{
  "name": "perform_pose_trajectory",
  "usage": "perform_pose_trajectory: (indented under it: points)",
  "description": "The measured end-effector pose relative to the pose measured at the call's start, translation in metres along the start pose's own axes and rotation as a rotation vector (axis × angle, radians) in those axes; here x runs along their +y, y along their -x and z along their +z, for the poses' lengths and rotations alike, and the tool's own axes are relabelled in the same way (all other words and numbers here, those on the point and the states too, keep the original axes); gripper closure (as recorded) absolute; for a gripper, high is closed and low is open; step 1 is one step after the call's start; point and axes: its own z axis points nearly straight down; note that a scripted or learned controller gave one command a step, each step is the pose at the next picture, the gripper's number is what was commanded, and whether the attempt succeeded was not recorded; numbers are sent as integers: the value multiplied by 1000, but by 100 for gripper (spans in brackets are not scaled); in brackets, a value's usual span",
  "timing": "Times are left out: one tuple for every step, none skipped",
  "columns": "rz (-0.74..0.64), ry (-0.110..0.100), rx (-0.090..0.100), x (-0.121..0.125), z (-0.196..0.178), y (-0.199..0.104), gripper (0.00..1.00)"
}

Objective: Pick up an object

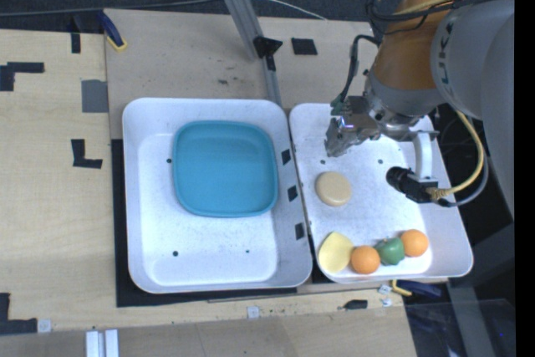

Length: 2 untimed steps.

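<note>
A wooden table [50, 180] is seen from above, with two shallow white bins set side by side near its right end. The grey arm [468, 38], with its orange band, is seen reaching in over the table's right edge and bending down toward the right bin. The left bin [146, 205] is occupied by a blue square plate [224, 167], which lies flat toward that bin's far edge and nearer its right wall than its left. The right bin [376, 209] carries the smaller things. The claw [338, 138] is held low over the far left part of the right bin, just beyond the beige round object; nothing is seen between its fingers, and whether they are spread or drawn together cannot be told. The beige round object [333, 188] lies alone near the bin's left wall, about midway between the far and near edges. Along the bin's near edge a row of pieces is found: a yellow piece [335, 252] at the near left corner, an orange ball [364, 260] touching it, a green piece [389, 251] next, and a second orange ball [415, 243] toward the near right corner.
</note>
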Motion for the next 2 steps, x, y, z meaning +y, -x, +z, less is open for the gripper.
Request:
perform_pose_trajectory:
  points:
    - [0, 0, 0, 23, 6, -54, 100]
    - [1, 0, 0, 31, 6, -103, 100]
